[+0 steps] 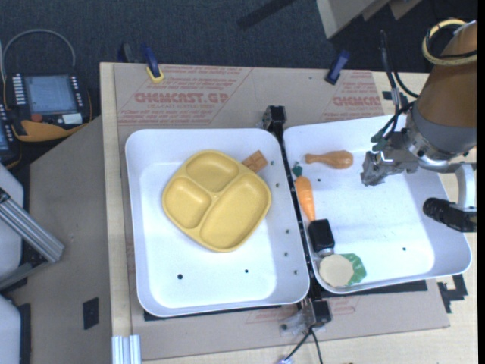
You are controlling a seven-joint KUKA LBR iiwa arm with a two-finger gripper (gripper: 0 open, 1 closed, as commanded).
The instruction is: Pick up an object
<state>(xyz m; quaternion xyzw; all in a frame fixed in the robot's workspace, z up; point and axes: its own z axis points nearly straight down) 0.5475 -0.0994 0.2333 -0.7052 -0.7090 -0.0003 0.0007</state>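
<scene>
The grey two-finger gripper hangs over the upper part of the right shallow white bin, at the right of the frame. Whether it is open or closed cannot be told, since its tip is a dark, small cluster. Nothing can be seen held in it, and it sits apart from every object.

There are two bins, side by side. The left shallow white bin holds one smooth yellow plastic plate with three compartments, and one small tan block touching the plate's upper right edge.

The right bin holds four objects, all along its left side. One glossy brown toy drumstick lies near the top, to the left of the gripper. Below it is one tapered orange toy carrot with a green top, lying along the bin's left wall. Lower down sits one black rectangular block, and just beneath that one round cream-coloured disc with a green leafy edge in the lower left corner.
</scene>
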